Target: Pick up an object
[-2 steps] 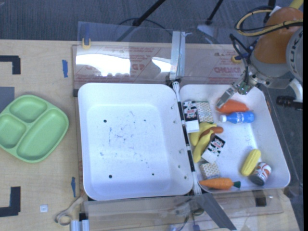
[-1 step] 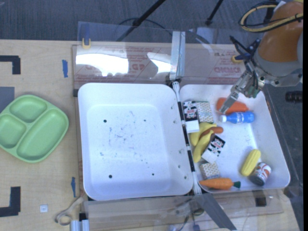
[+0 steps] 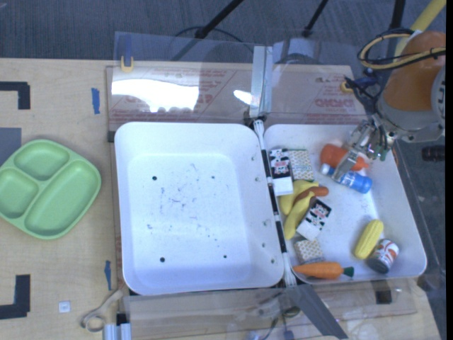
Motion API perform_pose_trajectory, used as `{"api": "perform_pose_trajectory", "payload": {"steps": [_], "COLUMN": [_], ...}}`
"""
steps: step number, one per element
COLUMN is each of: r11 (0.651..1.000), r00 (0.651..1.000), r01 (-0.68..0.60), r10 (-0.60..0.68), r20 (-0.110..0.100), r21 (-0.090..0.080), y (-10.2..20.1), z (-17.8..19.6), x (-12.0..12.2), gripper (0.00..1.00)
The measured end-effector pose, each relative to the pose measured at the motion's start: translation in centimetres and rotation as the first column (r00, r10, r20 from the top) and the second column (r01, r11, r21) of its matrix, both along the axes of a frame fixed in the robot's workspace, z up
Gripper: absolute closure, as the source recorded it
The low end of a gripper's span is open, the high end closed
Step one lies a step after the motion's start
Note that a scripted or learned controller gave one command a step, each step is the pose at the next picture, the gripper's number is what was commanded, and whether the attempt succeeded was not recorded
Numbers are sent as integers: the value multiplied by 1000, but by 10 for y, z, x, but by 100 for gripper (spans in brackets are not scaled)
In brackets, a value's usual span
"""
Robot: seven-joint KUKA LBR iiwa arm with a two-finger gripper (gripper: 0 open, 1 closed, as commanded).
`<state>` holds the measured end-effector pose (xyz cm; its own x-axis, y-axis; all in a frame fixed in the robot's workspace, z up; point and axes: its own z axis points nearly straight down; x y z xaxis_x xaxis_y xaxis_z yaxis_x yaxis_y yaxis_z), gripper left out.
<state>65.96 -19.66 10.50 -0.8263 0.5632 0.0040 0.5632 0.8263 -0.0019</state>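
Bottle [image 3: 352, 180], blue with a white part, lies in the right bin [image 3: 407, 190], at about 1 o'clock from the middle of this bin. The gripper [image 3: 348, 166] is directly over it, touching or almost touching its upper left end. So the thing lies just below the gripper, a little toward 4 o'clock. Its long axis goes from 10 o'clock to 4 o'clock. An orange piece [image 3: 330, 153] is just beside the bottle at 10 o'clock, touching it or nearly. I judge that the coming move depends on this: the fingers must close across the short side of the bottle and not catch the orange piece. I cannot tell if the fingers are apart or together, because the metal parts hide them. No object is clearly between them.

The right bin holds many things. Near its left wall are a small box [image 3: 282, 166] with black and white print, a banana [image 3: 294, 204] and a second printed box [image 3: 314, 217]. A corn [image 3: 368, 238] lies at 5 o'clock, with a small can [image 3: 383, 255] just beside it. A carrot [image 3: 320, 269] lies along the near wall at 7 o'clock.

The left bin [image 3: 131, 190] has only small dark marks on the floor. A green plate [image 3: 46, 188] stands on the bench, well apart, at 9 o'clock
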Motion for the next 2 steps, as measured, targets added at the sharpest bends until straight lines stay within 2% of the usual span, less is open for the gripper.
{"api": "perform_pose_trajectory", "payload": {"steps": [1, 2], "r11": [1000, 983], "r00": [1000, 983], "r01": [24, -185], "r10": [-24, 185], "r20": [9, 7], "r21": [0, -1], "y": [11, -7], "z": [23, -18], "x": [-15, -9], "gripper": [0, 0]}}
